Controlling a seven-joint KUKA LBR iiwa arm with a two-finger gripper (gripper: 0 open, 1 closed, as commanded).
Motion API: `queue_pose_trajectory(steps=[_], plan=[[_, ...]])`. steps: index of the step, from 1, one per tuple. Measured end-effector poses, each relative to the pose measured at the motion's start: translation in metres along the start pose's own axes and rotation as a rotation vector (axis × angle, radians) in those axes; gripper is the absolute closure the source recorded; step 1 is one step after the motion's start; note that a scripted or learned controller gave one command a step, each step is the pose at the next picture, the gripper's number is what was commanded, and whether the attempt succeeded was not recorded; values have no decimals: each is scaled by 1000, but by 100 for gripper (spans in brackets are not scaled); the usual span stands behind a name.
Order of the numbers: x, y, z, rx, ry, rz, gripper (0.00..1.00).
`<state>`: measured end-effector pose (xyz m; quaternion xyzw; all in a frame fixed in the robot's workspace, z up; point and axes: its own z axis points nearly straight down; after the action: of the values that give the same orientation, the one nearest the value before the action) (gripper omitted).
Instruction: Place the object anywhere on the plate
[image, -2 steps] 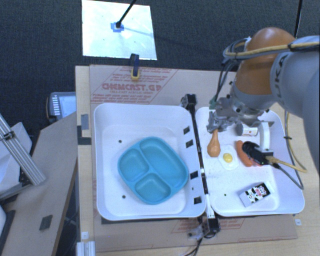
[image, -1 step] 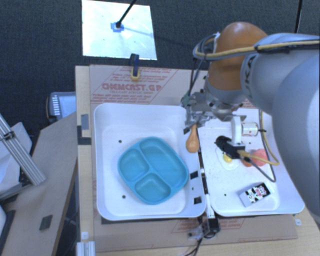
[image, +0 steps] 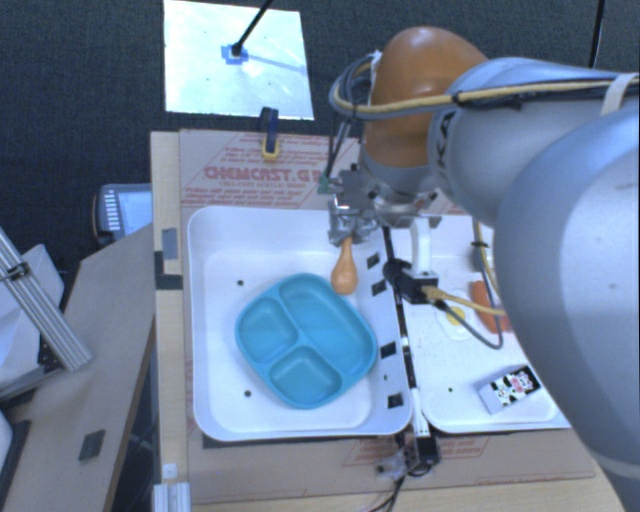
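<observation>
A blue plate (image: 305, 342) with three compartments lies in the left bin (image: 215, 300). My gripper (image: 346, 232) hangs over the bin's far right part, just beyond the plate's far rim. It is shut on a tan, pear-shaped object (image: 344, 270). The object's thin neck runs up between the fingers, and its rounded end dangles above the plate's far edge. The grey arm with its orange band reaches in from the right and covers much of the right bin.
The right bin (image: 470, 415) holds a small black-and-white patterned box (image: 510, 388) near its front, and an orange item (image: 483, 296) partly hidden by the arm. A black divider with cables (image: 400, 330) runs between the bins. A cardboard sheet (image: 255, 175) lies behind them.
</observation>
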<state>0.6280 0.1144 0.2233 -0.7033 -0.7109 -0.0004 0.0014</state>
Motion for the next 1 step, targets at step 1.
queue_pose_trajectory(steps=[1], plan=[[49, 23, -9, -1, -1, 1, 100]])
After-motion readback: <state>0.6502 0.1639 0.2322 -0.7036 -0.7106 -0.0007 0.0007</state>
